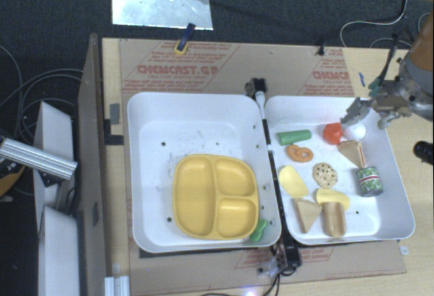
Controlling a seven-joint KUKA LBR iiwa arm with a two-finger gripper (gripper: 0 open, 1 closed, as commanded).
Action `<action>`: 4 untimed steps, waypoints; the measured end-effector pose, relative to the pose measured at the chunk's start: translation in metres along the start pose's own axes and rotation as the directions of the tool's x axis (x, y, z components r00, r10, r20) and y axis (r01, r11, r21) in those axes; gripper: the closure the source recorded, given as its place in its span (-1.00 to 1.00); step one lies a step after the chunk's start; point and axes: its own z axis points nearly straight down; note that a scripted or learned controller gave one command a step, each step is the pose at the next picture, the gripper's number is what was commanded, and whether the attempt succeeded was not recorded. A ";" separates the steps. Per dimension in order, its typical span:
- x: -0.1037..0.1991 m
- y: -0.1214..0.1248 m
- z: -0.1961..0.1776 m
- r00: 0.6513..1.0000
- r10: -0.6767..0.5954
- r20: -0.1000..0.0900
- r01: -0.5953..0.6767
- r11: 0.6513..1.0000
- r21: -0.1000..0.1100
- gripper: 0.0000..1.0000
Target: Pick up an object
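My gripper hangs over the far right corner of the right bin, its fingers spread apart and nothing between them. Just below its left finger lie a white ball and a red tomato. A tan cone and a green-labelled can lie nearer the front. Further left in the same bin are a green cylinder, an orange pretzel, a cookie, a yellow chip, a sandwich wedge and a bread roll.
The left bin holds a yellow divided plate with a small green piece at its front right corner. A black divider runs between the bins. Cables lie on the bench at the far right.
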 end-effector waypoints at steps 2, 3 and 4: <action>-0.004 -0.015 0.182 1.000 0.002 0.000 -0.002 1.000 -0.004 1.00; -0.004 -0.016 0.183 1.000 0.002 0.000 -0.002 1.000 -0.002 -1.00; -0.019 0.051 0.197 1.000 -0.002 0.002 0.002 1.000 -0.006 -1.00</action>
